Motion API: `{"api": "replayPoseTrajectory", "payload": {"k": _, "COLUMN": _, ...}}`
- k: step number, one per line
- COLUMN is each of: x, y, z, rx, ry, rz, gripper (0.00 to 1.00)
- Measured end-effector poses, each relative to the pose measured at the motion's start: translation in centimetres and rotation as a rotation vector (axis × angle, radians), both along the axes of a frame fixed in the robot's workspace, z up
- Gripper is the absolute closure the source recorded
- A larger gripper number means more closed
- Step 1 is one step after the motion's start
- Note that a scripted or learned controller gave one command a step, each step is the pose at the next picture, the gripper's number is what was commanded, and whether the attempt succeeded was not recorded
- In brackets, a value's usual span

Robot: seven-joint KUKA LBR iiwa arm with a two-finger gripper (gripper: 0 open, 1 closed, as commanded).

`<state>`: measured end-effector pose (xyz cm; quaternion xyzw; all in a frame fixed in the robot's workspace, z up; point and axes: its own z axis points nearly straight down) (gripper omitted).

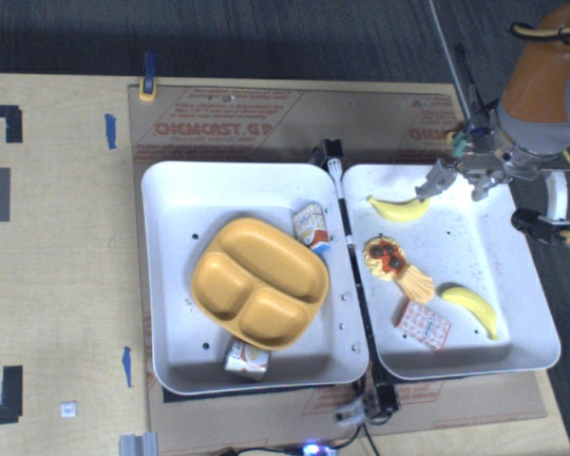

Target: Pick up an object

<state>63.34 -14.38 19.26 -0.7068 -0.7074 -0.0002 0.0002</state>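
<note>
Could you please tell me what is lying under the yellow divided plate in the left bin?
A small crumpled packet pokes out beneath the yellow divided plate's near edge. Whatever else lies under the plate is covered.

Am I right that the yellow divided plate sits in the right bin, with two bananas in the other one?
Not quite. The camera view shows the yellow divided plate in the left bin, not the right. The two bananas, one near the far edge and one nearer the front, lie in the right bin.
</note>
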Motion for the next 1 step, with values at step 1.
{"api": "replayPoseTrajectory", "payload": {"k": 1, "x": -3.59, "y": 1.03, "z": -9.57, "rx": -0.002, "ry": -0.006, "rz": -0.002, "gripper": 0.00}}
